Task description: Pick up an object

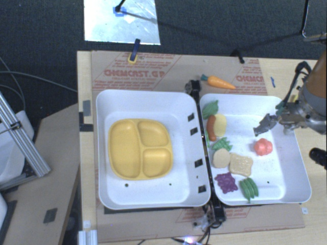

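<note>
Tomato [263, 147], red and round, lies in the right bin [291, 188], on the bare floor right of the food cluster. The arm [314, 93] reaches in from the right, low over the bin's upper right part, wrist angled down and leftward. The tool [263, 125] hangs just above the tomato, apart from it; whether its fingers are spread or closed, I cannot tell. Nothing shows between them.

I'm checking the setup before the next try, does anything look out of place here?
Yes. The toy carrot lies on the cardboard sheet beyond the right bin, outside both bins, while the other toy foods sit inside that bin. Nothing looks spilled or damaged.
</note>
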Robot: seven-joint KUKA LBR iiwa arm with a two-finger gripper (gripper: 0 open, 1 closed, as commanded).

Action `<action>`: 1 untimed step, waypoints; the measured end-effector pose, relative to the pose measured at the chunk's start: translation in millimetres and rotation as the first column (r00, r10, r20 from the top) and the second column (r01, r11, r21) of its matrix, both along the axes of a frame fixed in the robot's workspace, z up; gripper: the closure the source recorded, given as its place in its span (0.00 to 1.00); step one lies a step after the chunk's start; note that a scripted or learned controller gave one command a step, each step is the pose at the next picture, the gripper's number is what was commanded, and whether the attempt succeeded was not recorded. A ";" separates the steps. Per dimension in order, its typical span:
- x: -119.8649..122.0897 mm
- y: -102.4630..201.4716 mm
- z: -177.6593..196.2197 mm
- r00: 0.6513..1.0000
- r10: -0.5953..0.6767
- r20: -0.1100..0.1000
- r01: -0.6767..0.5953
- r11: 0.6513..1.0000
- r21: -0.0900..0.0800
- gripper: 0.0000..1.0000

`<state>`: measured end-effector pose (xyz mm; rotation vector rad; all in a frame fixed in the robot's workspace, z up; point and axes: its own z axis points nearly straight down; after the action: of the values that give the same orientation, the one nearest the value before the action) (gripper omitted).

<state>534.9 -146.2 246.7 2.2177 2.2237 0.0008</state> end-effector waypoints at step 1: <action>-50.0 -12.7 -167.6 1.000 -0.007 -0.004 0.007 1.000 0.003 0.00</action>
<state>484.9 -158.9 79.1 2.2286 2.2195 0.0003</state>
